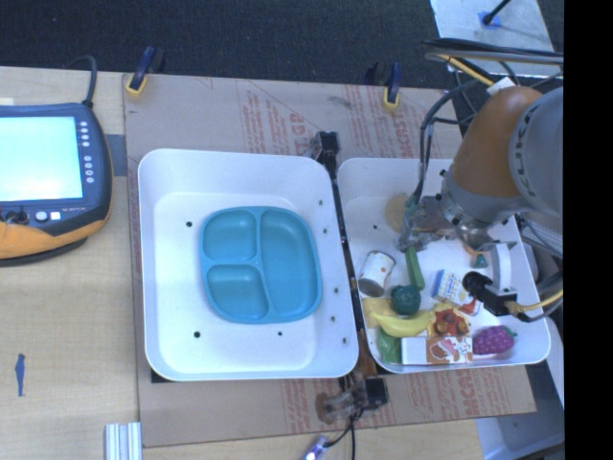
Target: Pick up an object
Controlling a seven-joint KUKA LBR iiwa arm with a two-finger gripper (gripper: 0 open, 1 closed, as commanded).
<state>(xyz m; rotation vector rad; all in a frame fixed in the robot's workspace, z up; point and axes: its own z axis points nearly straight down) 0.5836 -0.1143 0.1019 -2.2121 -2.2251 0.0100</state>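
The right bin (pixel 369 175) holds a heap of small toys: a white can (pixel 375 270), a dark green vegetable with a stem (pixel 407 293), a yellow banana (pixel 400 322), a purple bunch of grapes (pixel 492 339), a pizza-print card (pixel 444 336) and a small blue-and-white pack (pixel 447 285). My gripper (pixel 418 234) reaches down into this bin from the right, just above the green vegetable's stem and right of the can. The wrist hides its fingertips.
The left bin (pixel 163 180) holds a blue three-compartment plate (pixel 259 263). A teach pendant with a lit screen (pixel 48 171) lies left of the bins. Clamps (pixel 142 70) hold the cardboard sheet at the back. Cables run along the arm at the right.
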